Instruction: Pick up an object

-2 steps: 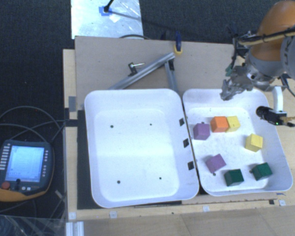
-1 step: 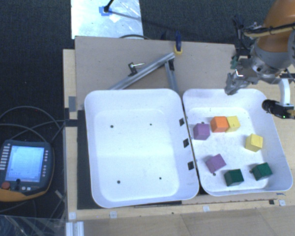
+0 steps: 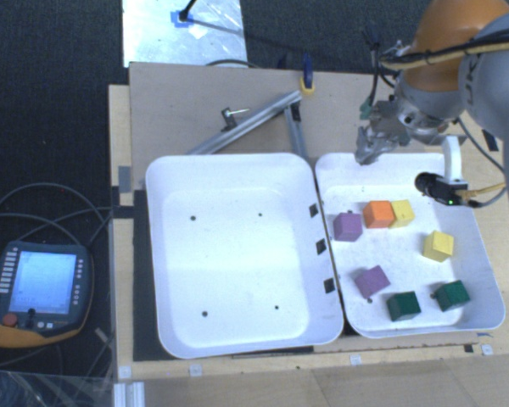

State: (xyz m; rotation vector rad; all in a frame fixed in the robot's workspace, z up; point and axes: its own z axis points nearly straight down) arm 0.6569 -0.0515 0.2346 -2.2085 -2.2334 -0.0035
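dark carpeted floor [image 3: 42,75] is seen around the pale brown surface [image 3: 339,100], on which two shallow white bins are set side by side. the grey arm with its orange band [image 3: 458,24] is reached in from the right, above the far edge of the right bin [image 3: 483,303]. the left bin [image 3: 237,253] is seen beside it, the two rims touching. a handheld control pendant with a lit screen [image 3: 38,291] is laid on the floor at the left. the claw [image 3: 371,149] is held over the right bin's far left corner; whether it is spread or pressed together cannot be told, and nothing is seen in it. seven small blocks are scattered in the right bin, apart from the claw: an orange cube [image 3: 378,214] touching a yellow cube [image 3: 401,213], a purple block [image 3: 348,226] just beside them, a second yellow block [image 3: 439,246], a second purple block [image 3: 372,281], and two dark green blocks [image 3: 403,305] [image 3: 451,295] near the front rim.
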